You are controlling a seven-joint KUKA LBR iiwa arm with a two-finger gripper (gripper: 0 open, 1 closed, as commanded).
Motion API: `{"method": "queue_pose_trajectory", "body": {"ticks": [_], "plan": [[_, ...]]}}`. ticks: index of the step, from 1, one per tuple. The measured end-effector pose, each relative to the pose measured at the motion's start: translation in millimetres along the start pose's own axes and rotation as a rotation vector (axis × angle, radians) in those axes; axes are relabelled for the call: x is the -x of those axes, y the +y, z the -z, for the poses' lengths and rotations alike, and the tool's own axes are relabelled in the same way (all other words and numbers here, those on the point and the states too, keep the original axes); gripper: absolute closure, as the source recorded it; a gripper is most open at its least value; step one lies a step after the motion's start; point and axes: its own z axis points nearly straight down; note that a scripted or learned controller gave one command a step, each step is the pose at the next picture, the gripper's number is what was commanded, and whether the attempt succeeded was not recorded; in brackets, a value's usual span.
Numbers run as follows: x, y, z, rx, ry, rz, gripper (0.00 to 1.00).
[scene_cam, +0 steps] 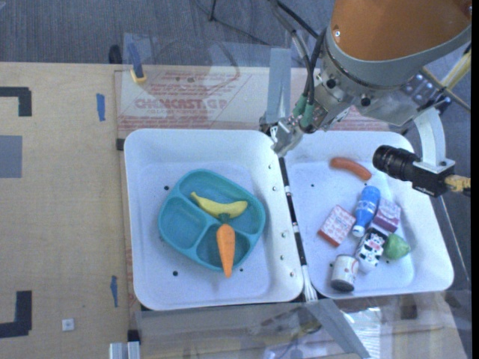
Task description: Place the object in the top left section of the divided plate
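Closest to the camera is the arm [397, 21], with its orange band. Its gripper [287, 134] hangs over the far end of the wall where the 2 bins meet. Whether it is spread or pressed together, I cannot tell.

Left bin [150, 155] carries the plate [174, 223], which has 3 sections. 1 banana [219, 205] lies across the far section and 1 carrot [225, 249] lies in the near right section, its tip over the rim. The big section on the left is bare.

The task does not name its object. I judge it is the sausage [351, 167], which lies alone at the far side of the right bin [430, 268], the loose thing nearest to the gripper.

It looks like a small toy, so probably light and stiff, perhaps a little rubbery. The skin seems smooth and the body is round, so it may roll or slip out from a pinch at one end. Better to take it across the middle, jaws at right angle to its length. It lies well apart from the other toys, so there is room on both sides.
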Motion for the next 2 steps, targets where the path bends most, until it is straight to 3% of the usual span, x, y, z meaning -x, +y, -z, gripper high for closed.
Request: {"method": "queue_pose_trajectory", "body": {"ticks": [1, 2], "plan": [[-2, 2, 11, 0.004, -0.003, 0.006, 1.0], [55, -28, -11, -0.005, 0.003, 0.196, 1.0]]}}
